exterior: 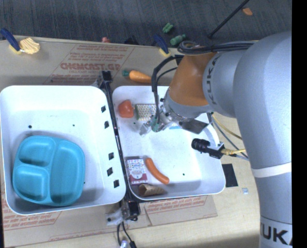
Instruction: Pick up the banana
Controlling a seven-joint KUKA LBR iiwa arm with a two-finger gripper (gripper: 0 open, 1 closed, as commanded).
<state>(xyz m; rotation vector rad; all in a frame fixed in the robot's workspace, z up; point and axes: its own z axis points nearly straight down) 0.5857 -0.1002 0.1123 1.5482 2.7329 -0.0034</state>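
My gripper (pixel 151 124) is down in the upper middle of the right bin (pixel 210 182), under the orange wrist band. It hangs just right of a red tomato-like piece (pixel 125 108) and over a small grey ridged item (pixel 144 110). The arm's grey body covers the bin's right and upper part, so whatever lies beneath it is hidden. No yellow fruit can be seen between or beside the gripper's tips.
An orange sausage (pixel 157 171), a small printed box (pixel 136 169) and a brown cone (pixel 150 190) lie at the right bin's front. A blue divided plate (pixel 50 169) fills the left bin's (pixel 19 99) front. A carrot (pixel 139 76) rests on the cardboard behind the bins.
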